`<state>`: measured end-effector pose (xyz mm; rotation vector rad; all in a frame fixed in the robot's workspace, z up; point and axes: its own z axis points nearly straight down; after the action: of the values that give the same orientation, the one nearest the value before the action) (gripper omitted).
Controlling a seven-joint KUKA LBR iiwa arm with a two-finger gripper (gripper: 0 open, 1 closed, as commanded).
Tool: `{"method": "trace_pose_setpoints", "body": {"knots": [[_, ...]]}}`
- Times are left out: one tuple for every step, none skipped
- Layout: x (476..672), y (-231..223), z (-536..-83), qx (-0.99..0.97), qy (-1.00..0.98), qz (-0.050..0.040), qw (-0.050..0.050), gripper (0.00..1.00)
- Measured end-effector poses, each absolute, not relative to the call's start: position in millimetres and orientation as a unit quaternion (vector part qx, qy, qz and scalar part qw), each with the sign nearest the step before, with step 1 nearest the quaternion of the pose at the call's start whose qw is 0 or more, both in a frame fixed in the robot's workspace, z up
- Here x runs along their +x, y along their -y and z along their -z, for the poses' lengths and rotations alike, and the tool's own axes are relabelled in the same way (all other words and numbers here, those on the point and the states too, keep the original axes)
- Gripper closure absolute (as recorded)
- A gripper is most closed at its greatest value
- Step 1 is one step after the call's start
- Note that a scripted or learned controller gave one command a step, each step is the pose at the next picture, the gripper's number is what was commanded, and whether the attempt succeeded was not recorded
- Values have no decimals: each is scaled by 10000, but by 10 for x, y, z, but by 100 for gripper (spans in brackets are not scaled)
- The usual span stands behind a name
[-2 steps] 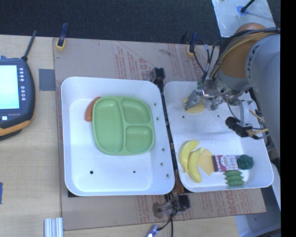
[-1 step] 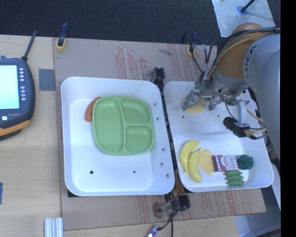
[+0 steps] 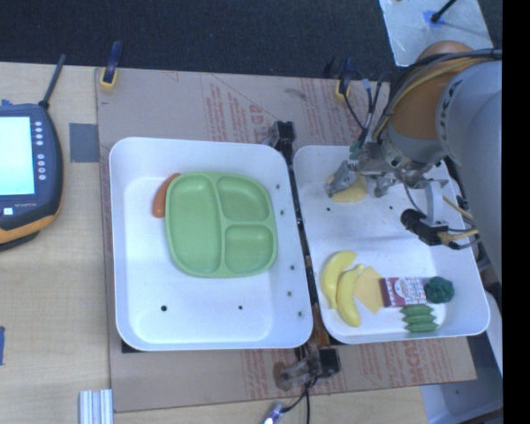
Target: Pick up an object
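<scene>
My gripper [image 3: 352,182] reaches down into the back of the right bin [image 3: 378,237], right over a pale yellow object [image 3: 350,193] that shows just under it. At the bin's front lie a banana [image 3: 334,277], a yellow wedge [image 3: 367,290], a dark red packet [image 3: 404,290], a green broccoli piece [image 3: 439,289] and a green pea pod [image 3: 419,318].
The left bin [image 3: 141,307] holds a green divided plate [image 3: 221,224] with an orange sausage-like item [image 3: 160,197] beside its left rim. A teach pendant [image 3: 13,170] lies at the far left of the bench. The arm's grey body [image 3: 459,104] overhangs the right bin's back right.
</scene>
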<state>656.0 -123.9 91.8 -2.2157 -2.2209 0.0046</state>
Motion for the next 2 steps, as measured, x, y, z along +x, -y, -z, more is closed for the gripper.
{"method": "trace_pose_setpoints", "body": {"knots": [[6560, 1233, -918, -7059, 7083, -15, 25, 0], [6557, 1169, -917, -7060, 7082, -20, 35, 0]]}}
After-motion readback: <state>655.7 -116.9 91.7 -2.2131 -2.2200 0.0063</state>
